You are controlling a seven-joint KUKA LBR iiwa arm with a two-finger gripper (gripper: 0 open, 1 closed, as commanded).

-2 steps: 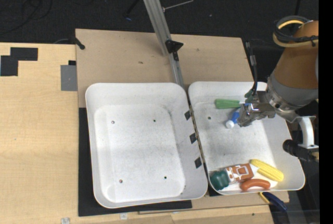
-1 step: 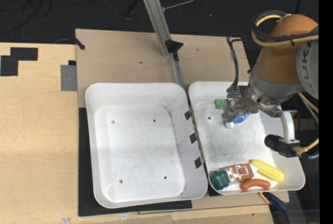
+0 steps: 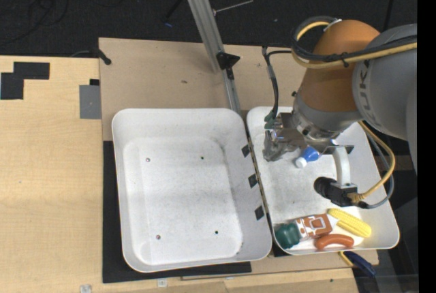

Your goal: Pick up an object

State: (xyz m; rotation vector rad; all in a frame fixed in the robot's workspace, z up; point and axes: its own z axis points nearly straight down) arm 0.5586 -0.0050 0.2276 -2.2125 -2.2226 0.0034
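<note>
My gripper hangs low over the far left part of the right bin, under the grey wrist with its orange band. A small blue and white object lies just right of the gripper, partly under the wrist. At the bin's near edge lie a dark green object, a small orange and white box, a yellow corn-like piece and an orange-red curved piece. Nothing can be seen held in the gripper.
The left bin stands beside the right one, with black clips along the shared wall. A slanted metal rail rises behind the bins. Light wooden bench surface lies to the left.
</note>
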